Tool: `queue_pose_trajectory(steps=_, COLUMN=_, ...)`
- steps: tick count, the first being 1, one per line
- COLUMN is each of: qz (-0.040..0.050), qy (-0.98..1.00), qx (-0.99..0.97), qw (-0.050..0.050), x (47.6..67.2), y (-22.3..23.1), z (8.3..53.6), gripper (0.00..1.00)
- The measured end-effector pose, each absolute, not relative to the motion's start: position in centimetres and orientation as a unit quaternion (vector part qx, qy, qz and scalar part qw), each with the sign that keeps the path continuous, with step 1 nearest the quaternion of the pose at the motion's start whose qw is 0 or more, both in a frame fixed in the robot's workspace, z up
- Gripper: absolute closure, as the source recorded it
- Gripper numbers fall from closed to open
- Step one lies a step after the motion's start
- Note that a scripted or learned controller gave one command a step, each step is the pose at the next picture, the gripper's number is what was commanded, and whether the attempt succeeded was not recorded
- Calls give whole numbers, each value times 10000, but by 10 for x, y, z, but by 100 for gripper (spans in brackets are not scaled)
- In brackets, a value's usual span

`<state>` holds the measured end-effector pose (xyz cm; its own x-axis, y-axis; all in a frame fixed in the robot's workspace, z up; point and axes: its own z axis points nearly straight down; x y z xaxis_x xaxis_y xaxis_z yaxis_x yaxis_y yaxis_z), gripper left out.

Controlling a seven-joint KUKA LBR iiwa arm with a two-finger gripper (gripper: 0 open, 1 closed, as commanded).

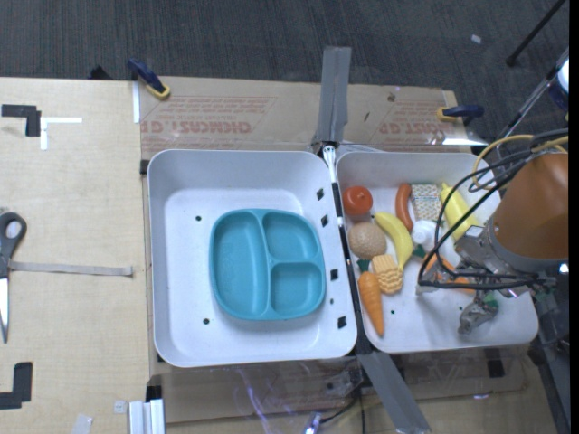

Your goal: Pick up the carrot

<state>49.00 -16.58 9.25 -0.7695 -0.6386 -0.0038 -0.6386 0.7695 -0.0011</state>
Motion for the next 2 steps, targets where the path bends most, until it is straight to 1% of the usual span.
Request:
queue_pose_trajectory(steps=1, qz=-6, qy=9760, qx=-2178, qw=30, x=486, y=-167, z=120, gripper=0)
queue_pose_trajectory(steps=2, qz=-16, qy=9758, qx=-2187, qw=58, x=489, y=-166, z=130, gripper=100)
